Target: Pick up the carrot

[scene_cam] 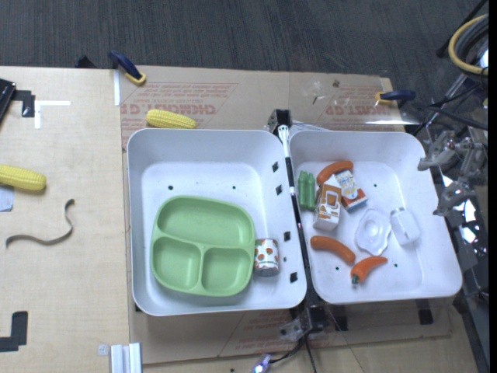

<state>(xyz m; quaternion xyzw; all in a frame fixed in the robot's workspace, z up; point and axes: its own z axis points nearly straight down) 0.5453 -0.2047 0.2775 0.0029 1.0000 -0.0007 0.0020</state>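
Observation:
The carrot [368, 267] is small and orange with a green stub at its lower-left end. It lies on the floor of the right bin [435, 282], near the front wall and tilted up to the right. It touches nothing. A red-orange sausage [332, 247] lies just to its left, and a clear plastic piece [372, 232] sits just behind it.
The right bin also holds a second sausage [335, 169], a green item [307, 189], a small carton [328, 206], a little box [352, 190] and a white object [404, 225]. The left bin [147, 177] bears a green divided plate [203, 245] and a spotted can [266, 256]. Grey metal hardware and cables [458, 169] crowd the right edge.

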